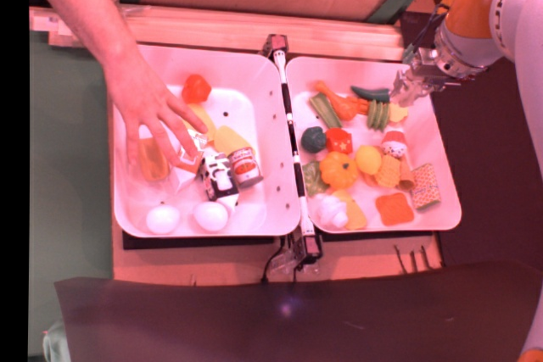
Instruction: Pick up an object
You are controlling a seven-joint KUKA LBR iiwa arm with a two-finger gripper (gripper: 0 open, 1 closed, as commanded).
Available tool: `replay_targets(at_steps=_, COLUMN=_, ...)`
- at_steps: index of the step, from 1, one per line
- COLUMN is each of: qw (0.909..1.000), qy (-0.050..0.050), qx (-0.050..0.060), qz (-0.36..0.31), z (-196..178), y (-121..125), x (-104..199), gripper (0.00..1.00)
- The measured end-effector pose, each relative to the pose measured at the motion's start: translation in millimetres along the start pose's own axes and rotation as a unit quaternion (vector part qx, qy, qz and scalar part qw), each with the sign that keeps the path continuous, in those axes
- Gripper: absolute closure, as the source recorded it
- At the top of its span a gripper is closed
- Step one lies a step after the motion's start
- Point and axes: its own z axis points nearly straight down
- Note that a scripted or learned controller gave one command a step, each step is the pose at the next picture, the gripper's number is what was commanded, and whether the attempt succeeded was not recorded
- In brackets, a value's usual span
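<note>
The right bin (441, 140) holds several toy foods: an orange pumpkin (338, 170), a red block (338, 140), a dark green ball (313, 139), a yellow piece (368, 158), an orange carrot-like piece (338, 102) and a green pepper (370, 93). My gripper (405, 87) hangs over the far right corner of that bin, just right of the green pepper and above a yellow piece (398, 112). Nothing shows between its fingers. The left bin (254, 97) holds a red pepper (196, 88), a can (245, 166), a black-and-white toy (218, 176) and two white eggs (162, 219).
A person's arm and hand (149, 110) reach into the left bin from the upper left, fingers spread over its objects. A black divider rail (288, 140) runs between the bins. A wafer piece (424, 185) and an orange slab (394, 208) lie near the right bin's front.
</note>
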Motion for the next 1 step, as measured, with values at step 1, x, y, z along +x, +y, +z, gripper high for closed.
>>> replay_targets(at_steps=1, qw=1.0000, qy=0.000, qx=0.000, qz=0.000, z=-66.3, y=7.3, x=-5.1, gripper=1.00)
